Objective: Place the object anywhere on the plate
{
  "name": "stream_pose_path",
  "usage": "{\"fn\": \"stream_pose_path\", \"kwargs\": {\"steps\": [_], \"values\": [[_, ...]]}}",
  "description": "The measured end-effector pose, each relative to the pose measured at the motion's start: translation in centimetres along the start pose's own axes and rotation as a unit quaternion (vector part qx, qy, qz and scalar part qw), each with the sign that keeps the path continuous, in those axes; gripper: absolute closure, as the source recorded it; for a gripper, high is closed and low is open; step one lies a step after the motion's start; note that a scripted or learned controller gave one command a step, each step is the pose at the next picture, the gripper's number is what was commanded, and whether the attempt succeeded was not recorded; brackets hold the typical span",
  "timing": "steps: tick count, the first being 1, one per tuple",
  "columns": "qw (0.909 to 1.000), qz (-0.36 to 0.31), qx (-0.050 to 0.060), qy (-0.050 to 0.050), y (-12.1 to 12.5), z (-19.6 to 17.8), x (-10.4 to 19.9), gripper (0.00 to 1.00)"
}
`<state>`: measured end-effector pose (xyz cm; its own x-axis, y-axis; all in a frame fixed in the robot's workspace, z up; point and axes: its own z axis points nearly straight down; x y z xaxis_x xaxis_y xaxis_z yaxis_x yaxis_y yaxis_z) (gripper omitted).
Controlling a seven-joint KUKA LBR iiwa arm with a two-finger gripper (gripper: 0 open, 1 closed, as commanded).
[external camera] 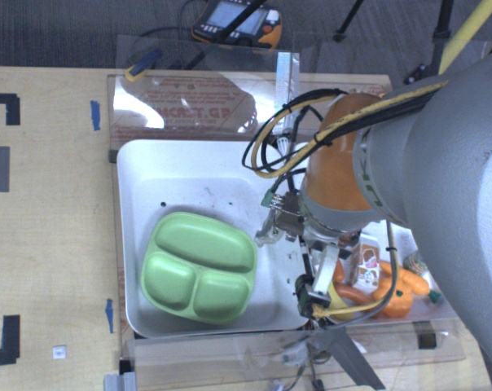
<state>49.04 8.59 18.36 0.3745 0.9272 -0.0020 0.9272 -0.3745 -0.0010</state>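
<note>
We record the green plate (199, 269) at seven o'clock in the left bin (148, 169), the orange object (409, 293) at four o'clock beneath the arm (393, 169), finger state undeterminable.

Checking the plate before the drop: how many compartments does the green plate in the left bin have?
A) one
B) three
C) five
B: the green plate shows one long section along its upper side and two smaller sections below it, lying in the left bin.
</note>
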Motion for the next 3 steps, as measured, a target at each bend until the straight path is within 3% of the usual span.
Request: {"fn": "stream_pose_path", "kwargs": {"steps": [2, 3], "values": [[1.0000, 0.000, 0.000, 0.000, 0.00, 0.00, 0.00, 0.00], [1.0000, -0.001, 0.000, -0.001, 0.00, -0.91, 0.05, 1.00]]}}
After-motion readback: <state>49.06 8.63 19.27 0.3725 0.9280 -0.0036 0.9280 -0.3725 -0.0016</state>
